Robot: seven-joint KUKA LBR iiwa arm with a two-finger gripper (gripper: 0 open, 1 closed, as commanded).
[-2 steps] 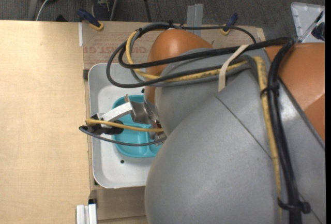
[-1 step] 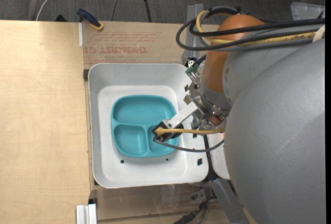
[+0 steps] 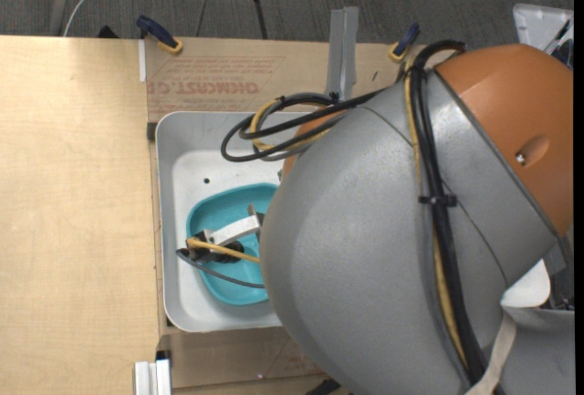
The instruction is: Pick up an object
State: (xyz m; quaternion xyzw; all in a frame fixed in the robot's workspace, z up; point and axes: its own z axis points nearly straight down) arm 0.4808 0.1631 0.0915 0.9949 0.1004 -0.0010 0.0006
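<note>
Arm [image 3: 411, 238] bulks over most of the right half of the camera view, grey housing with orange band up top right, cables looped across it; it hangs low above the left white bin [image 3: 173, 156]; the end effector sits somewhere under the housing, so its opening state cannot be told, nor whether it has anything in hold.

Likely target: a teal bowl-shaped object [image 3: 219, 229] lying in the lower part of the bin, near its front wall; a white strip-like piece and some yellow and dark wiry bits [image 3: 214, 249] rest on or over it, too tangled to tell which is object and which is cable; bowl's right edge runs under the arm.

Risks, as judgement: bowl rim is thin and curved, so a pinch may slip off or tip it; wiry bits could snag or get grabbed instead; the bowl sits close to the bin wall, so a descent slightly off could hit the wall; bin itself may shift on the bench [image 3: 73, 202] if pushed; occlusion means a missed grasp would go unseen from here.
</note>
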